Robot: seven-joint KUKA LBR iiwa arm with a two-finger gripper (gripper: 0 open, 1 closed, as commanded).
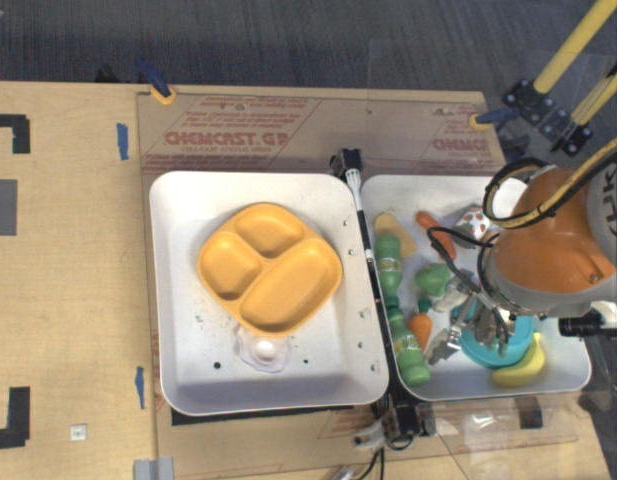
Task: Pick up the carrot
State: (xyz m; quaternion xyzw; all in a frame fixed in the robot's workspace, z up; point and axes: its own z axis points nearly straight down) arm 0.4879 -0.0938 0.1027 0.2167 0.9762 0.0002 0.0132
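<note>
The carrot is a small orange piece in the right bin, lying just right of a row of green bottles. A green leafy piece sits right above it. My gripper hangs low over the bin, immediately to the right of the carrot and very close to it, with the grey wrist and orange band above and to the right. Nothing visibly rests in the gripper. The wrist hides part of the bin's middle.
Green bottles line the right bin's left wall. A teal round dish and a yellow banana lie under the gripper's right side. A red-orange pepper-like piece and a spotted white ball sit farther back. The left bin holds a yellow divided plate.
</note>
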